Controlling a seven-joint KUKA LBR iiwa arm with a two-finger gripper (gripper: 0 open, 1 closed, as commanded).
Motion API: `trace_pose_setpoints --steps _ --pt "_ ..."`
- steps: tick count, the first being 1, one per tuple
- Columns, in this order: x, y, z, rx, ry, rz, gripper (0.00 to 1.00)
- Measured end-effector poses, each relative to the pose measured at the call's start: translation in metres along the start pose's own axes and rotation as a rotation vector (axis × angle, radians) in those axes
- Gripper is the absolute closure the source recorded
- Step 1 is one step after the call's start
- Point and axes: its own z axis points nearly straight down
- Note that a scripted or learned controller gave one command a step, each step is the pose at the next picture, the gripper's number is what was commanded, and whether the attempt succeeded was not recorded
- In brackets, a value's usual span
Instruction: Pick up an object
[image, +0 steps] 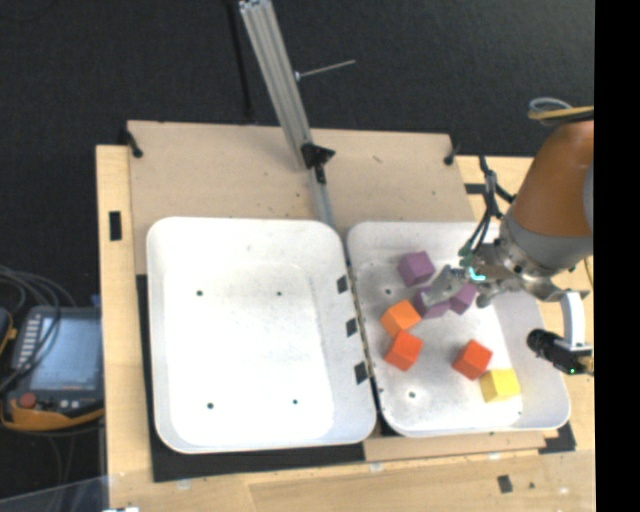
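The right bin (530, 330) holds several small blocks. A purple block (416, 267) lies near its far side, and a second purple block (464, 298) sits right at my gripper (446, 293), which is low over the bin's middle. An orange block (401, 317) and a red-orange block (404, 351) lie to the gripper's left and nearer the camera. Another red-orange block (472, 358) and a yellow block (499, 384) rest toward the bin's near right corner. The arm's orange band (560, 180) rises at the right.
The left bin (245, 330) stands beside the right one, a dark divider with clips between them. A slanted metal pole (285, 95) stands behind the bins. A teach pendant (55, 365) lies off the bench at the left.
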Motion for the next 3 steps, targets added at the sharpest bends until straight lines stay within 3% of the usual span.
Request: trace_pose_setpoints --steps 1,2,3 --pt "0.0 0.001 -0.002 -0.005 -0.001 0.001 0.0" --pt "-0.002 0.01 0.046 0.0 -0.003 0.005 0.0" --pt "-0.008 0.013 0.084 -0.009 0.002 0.002 0.0"
